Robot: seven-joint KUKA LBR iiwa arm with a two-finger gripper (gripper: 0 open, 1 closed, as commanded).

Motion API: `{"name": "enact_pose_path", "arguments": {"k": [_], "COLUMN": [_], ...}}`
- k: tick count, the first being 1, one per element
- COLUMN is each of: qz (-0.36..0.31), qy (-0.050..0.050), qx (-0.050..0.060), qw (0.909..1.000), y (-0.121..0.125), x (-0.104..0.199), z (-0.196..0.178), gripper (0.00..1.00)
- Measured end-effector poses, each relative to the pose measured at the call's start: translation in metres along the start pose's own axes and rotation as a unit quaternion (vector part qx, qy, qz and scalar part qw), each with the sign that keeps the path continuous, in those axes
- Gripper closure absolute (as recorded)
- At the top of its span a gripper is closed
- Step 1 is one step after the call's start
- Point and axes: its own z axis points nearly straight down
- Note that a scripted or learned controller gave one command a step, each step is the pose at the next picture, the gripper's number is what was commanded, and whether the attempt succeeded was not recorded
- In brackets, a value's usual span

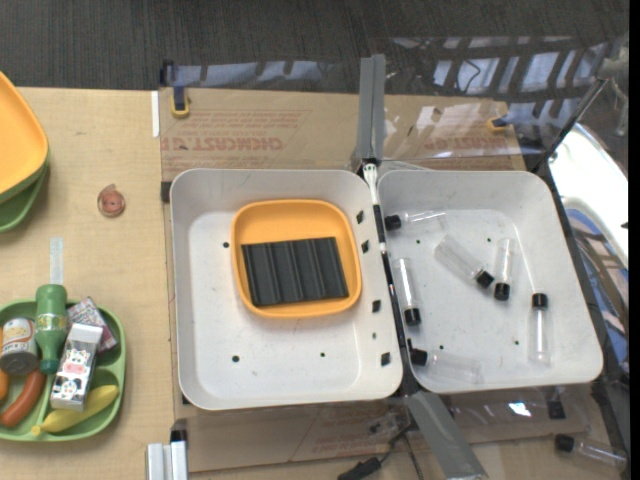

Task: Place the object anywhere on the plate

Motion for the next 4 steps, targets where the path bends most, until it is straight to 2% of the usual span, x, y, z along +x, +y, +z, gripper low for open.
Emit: {"name": "enact_pose_path", "arguments": {"k": [1, 2, 3, 4], "qz": [-0.159, -0.367, -0.617, -0.694], "qy": [0.001, 0.000, 0.000, 0.001], "qx": [-0.001, -0.001, -0.002, -0.003], "qw": [0.9873, 0.9303, 0.7873, 0.7202], "y": [-0.008, -0.011, -0.009, -0.015], "x": [0.043, 0.060, 0.052, 0.084], "z": [0.017, 0.000, 0.001, 0.018], "gripper": [0.00, 0.00, 0.00, 0.00]}}
